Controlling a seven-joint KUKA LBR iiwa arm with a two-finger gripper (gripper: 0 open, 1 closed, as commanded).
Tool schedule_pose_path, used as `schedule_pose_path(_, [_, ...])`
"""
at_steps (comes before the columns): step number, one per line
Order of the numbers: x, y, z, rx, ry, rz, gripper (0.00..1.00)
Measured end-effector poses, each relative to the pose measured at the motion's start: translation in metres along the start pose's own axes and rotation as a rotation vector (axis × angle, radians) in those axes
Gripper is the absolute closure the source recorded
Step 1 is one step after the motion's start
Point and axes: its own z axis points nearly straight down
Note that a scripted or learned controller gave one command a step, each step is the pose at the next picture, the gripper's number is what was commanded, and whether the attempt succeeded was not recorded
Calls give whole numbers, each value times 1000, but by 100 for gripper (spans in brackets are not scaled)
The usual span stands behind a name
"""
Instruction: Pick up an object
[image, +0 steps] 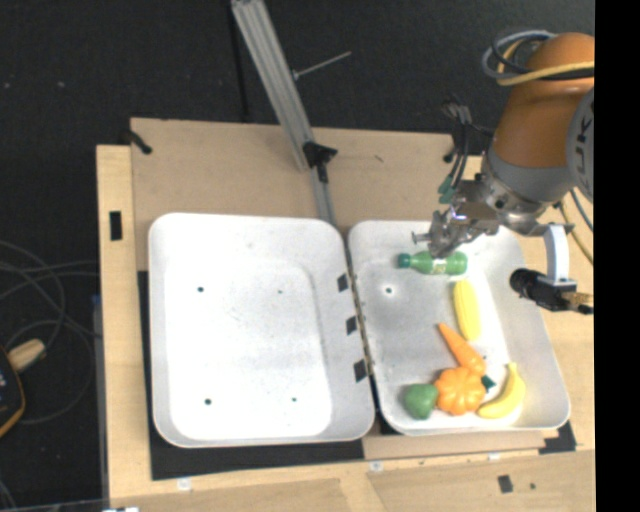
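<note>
My gripper (441, 236) hangs over the far end of the right bin (530, 330), on the grey arm reaching in from the right. Directly below it, a green bottle (432, 263) lies on its side on the bin floor, so close that I cannot tell whether they touch. Nearer the front lie a yellow oblong piece (465, 308), an orange carrot (459, 345), an orange pumpkin-like piece (458, 392), a green piece (420, 400) and a yellow banana (505, 393).
The left bin (245, 320) sits beside the right one, joined at a hinged divider (355, 325). A metal rod (285, 95) slants down toward the bins' far edge. A black fitting (540, 287) sticks over the right bin's right rim.
</note>
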Motion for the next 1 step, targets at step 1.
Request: schedule_pose_path(1, [47, 1, 17, 0, 0, 0, 100])
